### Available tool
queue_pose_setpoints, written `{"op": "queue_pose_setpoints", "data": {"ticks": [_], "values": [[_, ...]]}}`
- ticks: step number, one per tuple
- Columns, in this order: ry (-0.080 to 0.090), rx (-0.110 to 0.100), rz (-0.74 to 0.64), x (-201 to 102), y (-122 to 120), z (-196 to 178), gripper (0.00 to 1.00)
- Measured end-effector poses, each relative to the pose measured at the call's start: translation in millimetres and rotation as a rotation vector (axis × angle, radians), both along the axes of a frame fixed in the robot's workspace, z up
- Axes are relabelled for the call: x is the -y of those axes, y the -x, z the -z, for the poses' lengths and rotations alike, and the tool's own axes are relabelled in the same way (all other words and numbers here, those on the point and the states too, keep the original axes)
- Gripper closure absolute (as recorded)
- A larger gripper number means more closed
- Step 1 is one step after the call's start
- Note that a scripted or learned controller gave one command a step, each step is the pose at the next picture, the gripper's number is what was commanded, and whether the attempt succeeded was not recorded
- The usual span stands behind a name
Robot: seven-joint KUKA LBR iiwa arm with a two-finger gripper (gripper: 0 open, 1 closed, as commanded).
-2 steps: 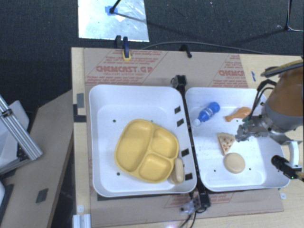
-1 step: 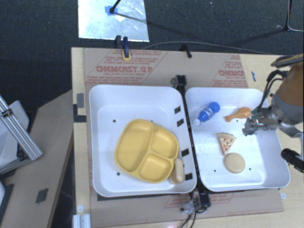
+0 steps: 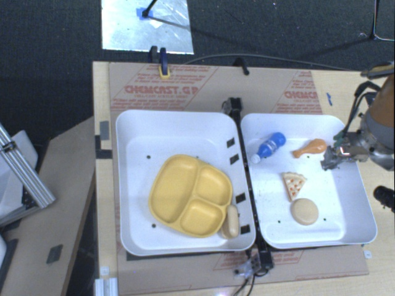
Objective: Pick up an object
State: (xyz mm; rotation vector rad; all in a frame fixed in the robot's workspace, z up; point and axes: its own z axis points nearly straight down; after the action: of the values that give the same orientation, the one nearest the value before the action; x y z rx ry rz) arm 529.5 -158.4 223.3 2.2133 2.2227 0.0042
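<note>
Red print on the brown board (image 3: 185, 88) under the bins reads "CHEMCAST GP" at upper left (the same lettering repeats elsewhere, too small or cut off to read fully).

Dark carpet floor (image 3: 55, 48) behind the bench. Shiny metal plate (image 3: 146, 17) lying on it, thin black rod crossing it. Bench top is a tan board (image 3: 203, 85) with red lettering. Aluminium rail (image 3: 21, 171) at left edge.

A pale wooden bench (image 3: 102, 91) fills mid-frame, covered by a brown printed cardboard sheet (image 3: 185, 88). Two shallow white plastic bins, left (image 3: 133, 165) and right (image 3: 345, 202), sit side by side on it, touching.
</note>
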Motion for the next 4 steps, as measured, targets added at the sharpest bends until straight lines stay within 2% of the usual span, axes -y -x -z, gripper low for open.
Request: {"op": "queue_pose_setpoints", "data": {"ticks": [2,4], "values": [[-0.004,-0.002,-0.007,-114,-28,10,1.00],[-0.004,-0.001,-0.006,-212,-64,-12,1.00]]}}
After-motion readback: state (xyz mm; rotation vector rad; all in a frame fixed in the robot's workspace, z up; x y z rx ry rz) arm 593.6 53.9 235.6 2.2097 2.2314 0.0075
